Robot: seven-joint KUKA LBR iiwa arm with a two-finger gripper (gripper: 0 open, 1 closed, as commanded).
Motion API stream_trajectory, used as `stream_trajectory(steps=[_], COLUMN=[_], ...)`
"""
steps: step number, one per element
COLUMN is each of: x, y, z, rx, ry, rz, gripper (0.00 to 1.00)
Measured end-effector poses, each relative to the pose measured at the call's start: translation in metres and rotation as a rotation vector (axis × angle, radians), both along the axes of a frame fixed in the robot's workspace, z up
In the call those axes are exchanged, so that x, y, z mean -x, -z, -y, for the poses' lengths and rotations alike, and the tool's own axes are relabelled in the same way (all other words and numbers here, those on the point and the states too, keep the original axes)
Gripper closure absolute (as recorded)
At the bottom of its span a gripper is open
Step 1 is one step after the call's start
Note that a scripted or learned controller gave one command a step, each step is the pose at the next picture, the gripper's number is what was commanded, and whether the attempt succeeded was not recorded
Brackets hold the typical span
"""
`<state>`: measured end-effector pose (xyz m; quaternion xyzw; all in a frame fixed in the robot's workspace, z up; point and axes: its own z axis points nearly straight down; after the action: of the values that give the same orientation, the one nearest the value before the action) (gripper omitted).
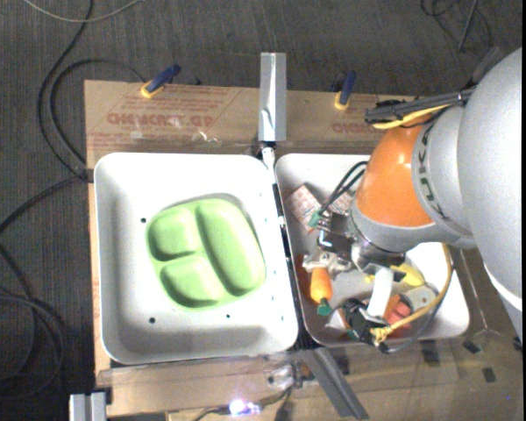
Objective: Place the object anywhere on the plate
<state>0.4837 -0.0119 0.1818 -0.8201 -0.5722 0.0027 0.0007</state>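
Starting nearest the camera, we record an orange carrot [320, 284] lying right of the green plate [206, 253], over the dividing wall, in the right bin [457, 319] among mixed clutter. The gripper [333, 258] hangs just beyond the carrot, also right of the plate. We cannot tell whether it is released or clenched, nor whether it touches the carrot. The plate lies flat in the left bin [114, 235]. A red-and-white packet [302, 203] lies right of the plate's far edge. Beyond the plate, two clamps [160, 81] grip the cardboard sheet [188, 119].
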Motion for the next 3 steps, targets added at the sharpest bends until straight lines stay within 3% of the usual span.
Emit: stream_trajectory(steps=[1,2,3], x=[-0.0359,-0.036,-0.0357], y=[0.0008,0.0006,-0.0062], z=[-0.0868,-0.0864,-0.087], rx=[0.0,0.001,0.003], ry=[-0.091,-0.09,-0.092], rz=[-0.002,-0.001,-0.007], gripper=[1.0,0.0,1.0])
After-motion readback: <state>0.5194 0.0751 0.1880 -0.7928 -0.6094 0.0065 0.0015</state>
